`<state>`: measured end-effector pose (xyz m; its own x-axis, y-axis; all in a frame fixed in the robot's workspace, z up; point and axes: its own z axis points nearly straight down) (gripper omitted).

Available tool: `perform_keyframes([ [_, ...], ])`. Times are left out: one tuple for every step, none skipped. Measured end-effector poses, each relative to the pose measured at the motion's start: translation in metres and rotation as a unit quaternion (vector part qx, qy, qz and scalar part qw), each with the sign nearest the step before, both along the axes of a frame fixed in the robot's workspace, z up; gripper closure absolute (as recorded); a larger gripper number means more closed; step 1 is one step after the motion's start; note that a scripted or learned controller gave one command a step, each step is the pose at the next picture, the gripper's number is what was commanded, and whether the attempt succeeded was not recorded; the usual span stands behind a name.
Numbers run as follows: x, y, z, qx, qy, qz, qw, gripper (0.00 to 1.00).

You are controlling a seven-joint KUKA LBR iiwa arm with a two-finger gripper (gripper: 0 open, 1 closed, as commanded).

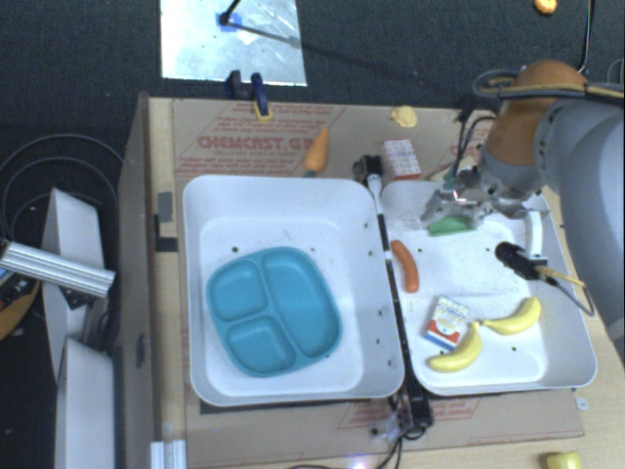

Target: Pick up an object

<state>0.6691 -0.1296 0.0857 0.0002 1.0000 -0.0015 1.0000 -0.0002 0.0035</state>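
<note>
My gripper [451, 203] is down at the far end of the right bin [566, 360]. Right under it, against its tip, lies a green flat object [451, 227]; whether it is gripped I cannot tell. Nearer in the same bin are an orange-red sausage [405, 265], a small white, red and blue box [445, 321] and two yellow bananas [459, 353] [516, 317]. The left bin [205, 203] holds a blue divided plate [273, 309].
Behind the bins, on the cardboard, lie a carrot [316, 150], a small pink-and-white box [400, 157] and a yellow scrap [403, 116]. Blue clamps [246, 86] stand at the bench's back edge. The grey arm [576, 154] covers the right bin's far right corner.
</note>
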Motion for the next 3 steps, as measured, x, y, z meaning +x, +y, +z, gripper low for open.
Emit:
perform_keyframes([
  [0.002, 0.001, 0.012, -0.0003, -0.003, 0.002, 1.0, 1.0],
  [0.002, 0.001, 0.012, -0.0006, -0.003, 0.002, 1.0, 0.0],
  [0.0, 0.027, 0.0, -0.0001, 0.0, 0.003, 1.0, 0.0],
])
